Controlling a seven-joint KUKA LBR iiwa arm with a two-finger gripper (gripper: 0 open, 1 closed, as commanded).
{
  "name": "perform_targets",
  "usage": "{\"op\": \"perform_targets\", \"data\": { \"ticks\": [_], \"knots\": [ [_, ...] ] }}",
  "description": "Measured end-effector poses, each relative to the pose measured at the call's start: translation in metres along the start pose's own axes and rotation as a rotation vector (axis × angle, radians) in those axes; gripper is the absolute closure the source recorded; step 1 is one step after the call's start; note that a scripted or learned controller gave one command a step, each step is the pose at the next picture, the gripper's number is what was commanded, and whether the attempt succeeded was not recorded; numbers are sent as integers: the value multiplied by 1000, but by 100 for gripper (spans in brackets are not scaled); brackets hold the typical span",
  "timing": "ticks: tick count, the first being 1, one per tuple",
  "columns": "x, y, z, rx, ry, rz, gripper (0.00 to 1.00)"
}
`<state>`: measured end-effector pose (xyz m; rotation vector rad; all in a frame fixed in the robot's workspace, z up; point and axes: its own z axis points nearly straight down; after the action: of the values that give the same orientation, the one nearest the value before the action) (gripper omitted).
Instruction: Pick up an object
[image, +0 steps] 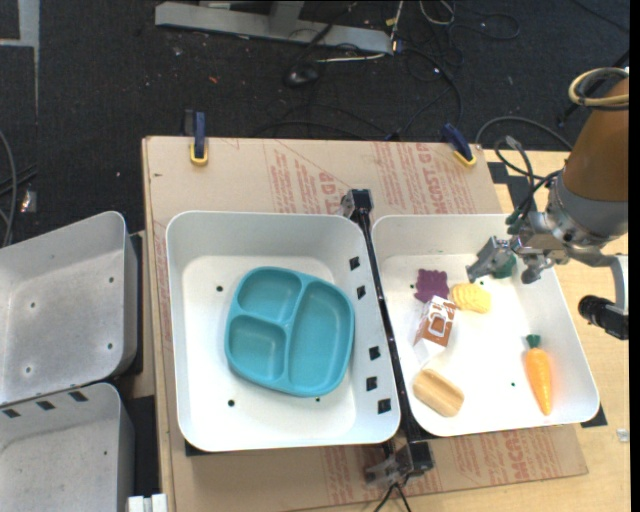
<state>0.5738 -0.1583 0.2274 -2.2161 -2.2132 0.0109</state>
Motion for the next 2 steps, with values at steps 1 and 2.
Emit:
{"op": "perform_targets", "data": {
  "ticks": [1,2],
  "knots": [
    [0,3,-6,-11,-2,-3,0],
    [-1,8,39,-8,-2,-1,0]
  ]
}}
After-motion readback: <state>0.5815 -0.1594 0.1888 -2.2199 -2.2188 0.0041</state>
